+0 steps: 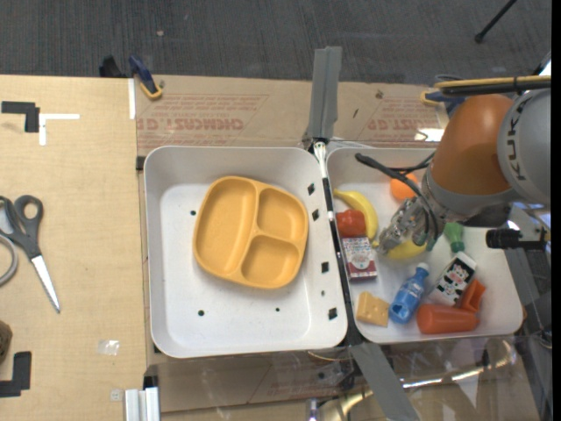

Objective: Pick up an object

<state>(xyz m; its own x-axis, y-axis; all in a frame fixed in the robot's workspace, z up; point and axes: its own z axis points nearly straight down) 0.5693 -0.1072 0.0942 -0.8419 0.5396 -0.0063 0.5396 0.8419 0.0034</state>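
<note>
Many crowded items in right bin [504, 323]; pincer [405, 226] low over banana [364, 210], opening impossible to tell. Likely risk: slipping off curved peel, nudging neighbours.

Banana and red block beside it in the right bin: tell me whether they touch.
Touching. The camera view shows the banana curving directly against the red block, no bin floor visible between them.
</note>
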